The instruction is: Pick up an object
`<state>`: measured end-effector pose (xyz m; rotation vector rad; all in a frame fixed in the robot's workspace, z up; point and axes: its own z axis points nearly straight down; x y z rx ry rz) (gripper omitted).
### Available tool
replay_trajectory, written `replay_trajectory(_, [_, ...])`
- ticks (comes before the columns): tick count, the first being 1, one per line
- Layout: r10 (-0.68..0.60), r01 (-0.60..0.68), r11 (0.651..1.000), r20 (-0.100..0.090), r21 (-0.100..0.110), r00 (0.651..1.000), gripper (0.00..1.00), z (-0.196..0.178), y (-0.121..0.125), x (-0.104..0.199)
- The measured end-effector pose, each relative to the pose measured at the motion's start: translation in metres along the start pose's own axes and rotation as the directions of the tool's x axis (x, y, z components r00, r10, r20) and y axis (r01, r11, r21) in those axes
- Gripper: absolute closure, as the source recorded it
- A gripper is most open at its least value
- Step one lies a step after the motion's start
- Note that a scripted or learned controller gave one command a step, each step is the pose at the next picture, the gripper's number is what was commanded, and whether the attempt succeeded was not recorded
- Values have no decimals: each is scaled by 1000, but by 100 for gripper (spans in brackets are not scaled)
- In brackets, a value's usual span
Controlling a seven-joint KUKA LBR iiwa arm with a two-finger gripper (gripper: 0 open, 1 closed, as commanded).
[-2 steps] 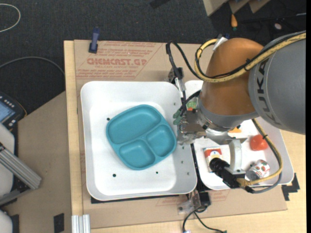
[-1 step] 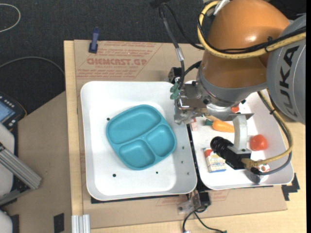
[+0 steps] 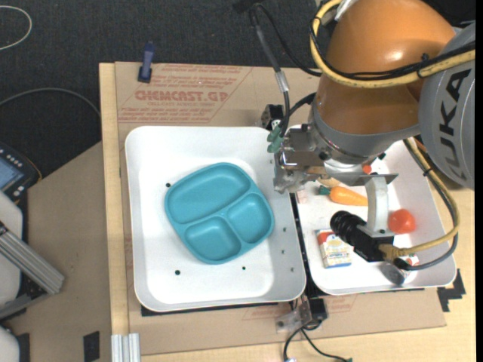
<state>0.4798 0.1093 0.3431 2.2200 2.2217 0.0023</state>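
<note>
The robot's claw (image 3: 317, 181) is hanging over the right bin (image 3: 430, 274); its opening cannot be told. An orange carrot toy (image 3: 349, 195) is lying just beside it, a small carton (image 3: 336, 249) below. Descending squarely over the carrot would likely be serving best.

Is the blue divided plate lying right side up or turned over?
Right side up: the blue divided plate shows its three hollow compartments facing upward.

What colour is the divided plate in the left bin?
The plate is teal blue, seen plainly in the camera view.
</note>
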Motion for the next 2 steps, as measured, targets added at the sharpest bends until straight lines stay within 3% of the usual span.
replay_trajectory(1, [-8, 8, 1000, -4, -6, 1000, 100, -56, 10, 71])
replay_trajectory(2, [7, -7, 1000, 2, 8, 1000, 100, -15, 0, 10])
